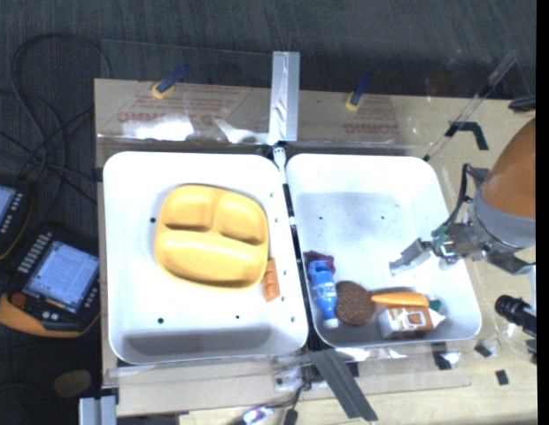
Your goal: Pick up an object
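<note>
Nearest the camera, along the front wall of the right bin, a row of small items lies close together. From right to left: a small carton with orange and white print, a carrot-shaped orange piece resting just above it, a round brown cookie-like disc touching the carrot's end, and a blue bottle lying lengthwise near the divider, with a dark purple item at its far end.

In the left bin, a yellow compartment tray sits upside down near the middle; a small orange piece lies against its right edge.

Farther back in the right bin, the gripper hangs above the bare white floor, near the right wall. Its fingers are apart and grasp nothing. The arm's orange band shows at the right.

Behind the bins, two clips hold clear sheeting.
</note>
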Available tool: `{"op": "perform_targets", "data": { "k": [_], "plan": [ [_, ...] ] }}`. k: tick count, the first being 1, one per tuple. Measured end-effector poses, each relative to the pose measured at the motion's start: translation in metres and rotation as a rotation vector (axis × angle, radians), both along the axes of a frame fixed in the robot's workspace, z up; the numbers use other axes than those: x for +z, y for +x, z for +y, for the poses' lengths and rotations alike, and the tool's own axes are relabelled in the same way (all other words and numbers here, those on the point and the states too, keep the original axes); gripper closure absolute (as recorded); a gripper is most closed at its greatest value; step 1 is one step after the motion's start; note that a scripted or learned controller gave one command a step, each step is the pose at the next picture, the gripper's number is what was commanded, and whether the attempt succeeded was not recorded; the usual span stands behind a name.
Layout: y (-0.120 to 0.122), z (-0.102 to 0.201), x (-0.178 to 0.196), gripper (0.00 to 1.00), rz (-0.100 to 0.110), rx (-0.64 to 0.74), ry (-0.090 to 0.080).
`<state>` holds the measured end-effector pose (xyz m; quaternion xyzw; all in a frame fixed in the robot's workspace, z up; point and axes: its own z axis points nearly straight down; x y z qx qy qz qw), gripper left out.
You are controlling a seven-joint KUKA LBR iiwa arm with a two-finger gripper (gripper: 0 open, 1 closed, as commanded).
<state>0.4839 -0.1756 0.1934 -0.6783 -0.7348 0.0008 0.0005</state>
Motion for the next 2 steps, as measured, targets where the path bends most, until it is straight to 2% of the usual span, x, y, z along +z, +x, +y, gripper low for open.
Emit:
{"op": "perform_targets", "data": {
  "k": [1,2],
  "plan": [
    [0.000,0.000,0.000,0.00,0.000,0.000,0.000],
    [-0.001,-0.034,0.019,0.00,0.002,-0.327,-0.002]
  ]
}}
